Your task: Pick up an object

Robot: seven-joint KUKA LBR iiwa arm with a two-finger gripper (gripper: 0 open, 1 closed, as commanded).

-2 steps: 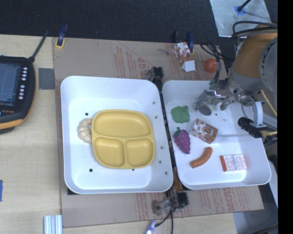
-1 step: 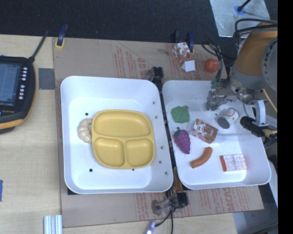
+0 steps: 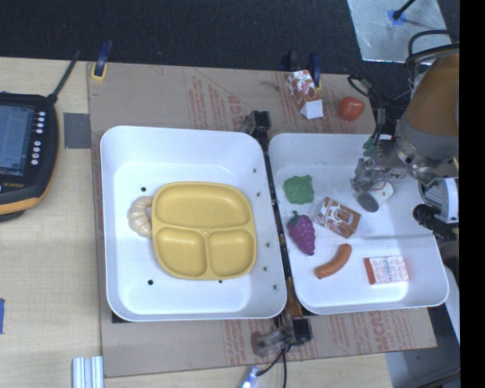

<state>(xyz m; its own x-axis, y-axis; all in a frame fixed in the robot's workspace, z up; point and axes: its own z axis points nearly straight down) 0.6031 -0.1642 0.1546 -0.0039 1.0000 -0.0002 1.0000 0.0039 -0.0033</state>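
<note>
Tool over right bin, near carton; grip state unclear.

Showing a rounded grey arm casing with a broad orange band curving around it above the wrist. Narrowing below into a cluttered metal gripper assembly, silvery grey with darker fittings, detail too small and blurred to make out. Trailing thin black cables in loops beside the casing and down along the wrist. Carrying a white-and-black rounded part at the lower side, with a dark knob-like piece beneath it.
</note>
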